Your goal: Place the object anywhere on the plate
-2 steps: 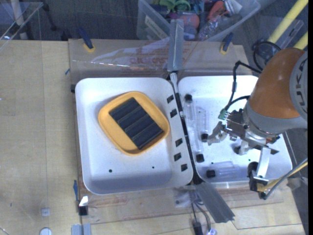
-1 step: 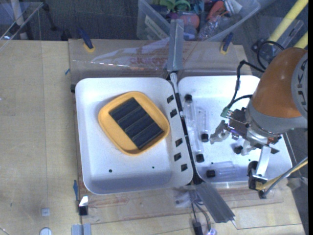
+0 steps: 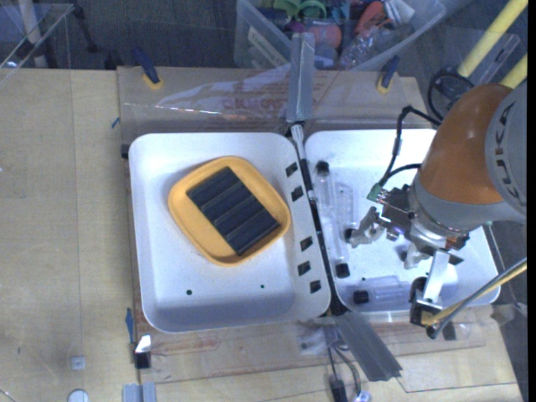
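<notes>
Yellow plastic forms the plate [image 3: 186, 212], which sits in the left bin [image 3: 159, 291] toward 11 o'clock of the bin's centre. A dark ribbed block [image 3: 233, 210] lies on the plate, tilted diagonally and covering most of its flat centre.

The right bin [image 3: 381, 162] holds the arm [image 3: 469, 162], which enters from 3 o'clock. The tool [image 3: 381, 229] hangs low over the bin's middle, pointing toward 9 o'clock. Whether its fingers are wide or narrow cannot be told from this angle, and nothing is seen between them.

The object to be placed cannot be identified with certainty. Small clear pieces [image 3: 335, 203] lie near the divider [image 3: 311, 224], at 9 o'clock from the tool, and look like light, thin, transparent plastic. Such parts would likely be slippery and hard to locate against the white floor. A grip across the narrow width, near the middle of the length, would probably be the safest hold. Light closing force should suffice.

Free plate surface is limited to the yellow rim around the block.
</notes>
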`<state>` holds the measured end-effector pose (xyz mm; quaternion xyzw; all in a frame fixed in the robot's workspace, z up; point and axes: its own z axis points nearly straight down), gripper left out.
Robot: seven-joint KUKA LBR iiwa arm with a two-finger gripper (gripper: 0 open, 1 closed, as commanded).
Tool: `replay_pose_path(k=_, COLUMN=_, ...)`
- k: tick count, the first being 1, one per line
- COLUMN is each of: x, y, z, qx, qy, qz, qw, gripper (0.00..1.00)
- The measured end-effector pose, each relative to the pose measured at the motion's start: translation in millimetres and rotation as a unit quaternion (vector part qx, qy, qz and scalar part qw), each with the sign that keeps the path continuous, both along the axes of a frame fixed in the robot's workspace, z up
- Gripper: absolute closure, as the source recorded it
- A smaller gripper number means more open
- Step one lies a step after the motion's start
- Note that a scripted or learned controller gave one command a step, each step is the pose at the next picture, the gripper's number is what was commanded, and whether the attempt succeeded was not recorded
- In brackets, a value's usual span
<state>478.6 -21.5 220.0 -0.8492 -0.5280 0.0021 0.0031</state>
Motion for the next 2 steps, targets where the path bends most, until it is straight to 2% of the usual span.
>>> replay_pose_path(k=2, x=1, y=19, z=5, qx=-0.0017, qy=-0.002, qz=-0.052, qw=0.9986, gripper=0.0)
